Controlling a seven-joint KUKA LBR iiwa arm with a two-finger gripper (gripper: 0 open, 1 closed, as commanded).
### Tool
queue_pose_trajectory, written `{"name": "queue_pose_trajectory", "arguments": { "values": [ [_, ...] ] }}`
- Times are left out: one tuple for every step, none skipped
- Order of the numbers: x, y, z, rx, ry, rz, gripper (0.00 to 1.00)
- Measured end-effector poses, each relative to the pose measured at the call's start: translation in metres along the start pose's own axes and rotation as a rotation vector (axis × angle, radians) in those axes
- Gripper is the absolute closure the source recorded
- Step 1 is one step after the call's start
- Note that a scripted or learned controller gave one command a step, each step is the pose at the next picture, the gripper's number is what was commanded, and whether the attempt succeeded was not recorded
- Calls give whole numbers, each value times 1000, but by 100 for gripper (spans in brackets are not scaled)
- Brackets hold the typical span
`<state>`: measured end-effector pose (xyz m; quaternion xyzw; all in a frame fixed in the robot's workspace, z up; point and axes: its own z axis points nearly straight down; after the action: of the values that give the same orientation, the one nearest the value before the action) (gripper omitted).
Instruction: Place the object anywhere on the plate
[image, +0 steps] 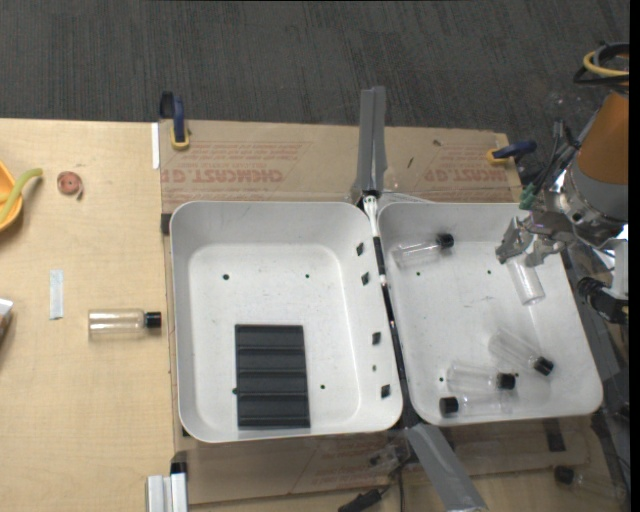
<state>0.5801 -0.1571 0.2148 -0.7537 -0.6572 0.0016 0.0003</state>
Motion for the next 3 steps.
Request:
{"name": "queue_pose_trajectory", "arguments": {
  "values": [
    [152,17,5,1,0,57,100],
    [240,43,24,1,-1,45,100],
    [240,43,24,0,-1,45,0]
  ]
}}
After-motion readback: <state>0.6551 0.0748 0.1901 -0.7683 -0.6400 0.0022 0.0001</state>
